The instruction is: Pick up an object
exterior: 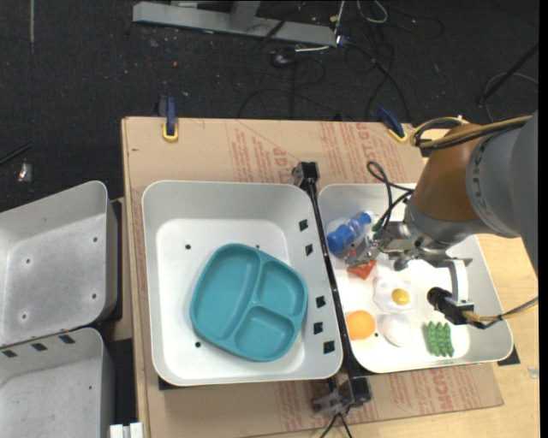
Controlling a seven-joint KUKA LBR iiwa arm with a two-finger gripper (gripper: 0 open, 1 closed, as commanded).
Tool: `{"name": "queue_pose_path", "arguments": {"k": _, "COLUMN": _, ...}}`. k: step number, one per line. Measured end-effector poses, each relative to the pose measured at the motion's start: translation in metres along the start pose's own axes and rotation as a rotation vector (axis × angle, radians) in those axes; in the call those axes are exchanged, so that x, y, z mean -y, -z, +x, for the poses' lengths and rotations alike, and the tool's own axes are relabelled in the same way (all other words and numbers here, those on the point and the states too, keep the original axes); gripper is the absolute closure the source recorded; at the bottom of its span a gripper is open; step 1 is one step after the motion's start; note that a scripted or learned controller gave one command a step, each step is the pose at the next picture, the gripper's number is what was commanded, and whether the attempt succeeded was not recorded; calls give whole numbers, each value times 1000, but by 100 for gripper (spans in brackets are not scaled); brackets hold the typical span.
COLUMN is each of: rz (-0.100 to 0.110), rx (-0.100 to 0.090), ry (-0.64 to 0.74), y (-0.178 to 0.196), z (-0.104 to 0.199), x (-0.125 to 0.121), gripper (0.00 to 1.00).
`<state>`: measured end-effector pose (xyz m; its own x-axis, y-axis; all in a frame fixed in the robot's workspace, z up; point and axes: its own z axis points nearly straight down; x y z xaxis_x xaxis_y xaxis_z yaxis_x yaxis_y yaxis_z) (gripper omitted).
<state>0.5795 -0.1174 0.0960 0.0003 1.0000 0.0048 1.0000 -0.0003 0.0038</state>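
blue bottle (pixel 347 233) right of centre crowds the gripper (pixel 370 249) (open or closed, cannot tell); red piece (pixel 362 269) beside it could spoil a grasp.

You're looking down at a dark speckled floor (pixel 68 77); cables (pixel 377 60) are trailing at one o'clock, a grey bar (pixel 231 24) is lying at twelve, white panels (pixel 51 282) are sitting at nine.

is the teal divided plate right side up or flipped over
Right side up. The teal plate lies flat in the left bin with its three hollow compartments and the raised ridges between them facing the camera.
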Motion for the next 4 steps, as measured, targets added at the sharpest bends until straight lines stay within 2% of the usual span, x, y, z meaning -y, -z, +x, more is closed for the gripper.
{"name": "queue_pose_path", "arguments": {"k": 1, "rz": -17, "rx": 4, "ry": 0, "y": 16, "z": -1, "x": -4, "gripper": 100}}
{"name": "queue_pose_path", "arguments": {"k": 2, "rz": 1, "rx": 6, "ry": 2, "y": 67, "z": 2, "x": 4, "gripper": 100}}
{"name": "queue_pose_path", "arguments": {"k": 4, "rz": 0, "rx": 6, "ry": 3, "y": 170, "z": -1, "x": 12, "gripper": 100}}
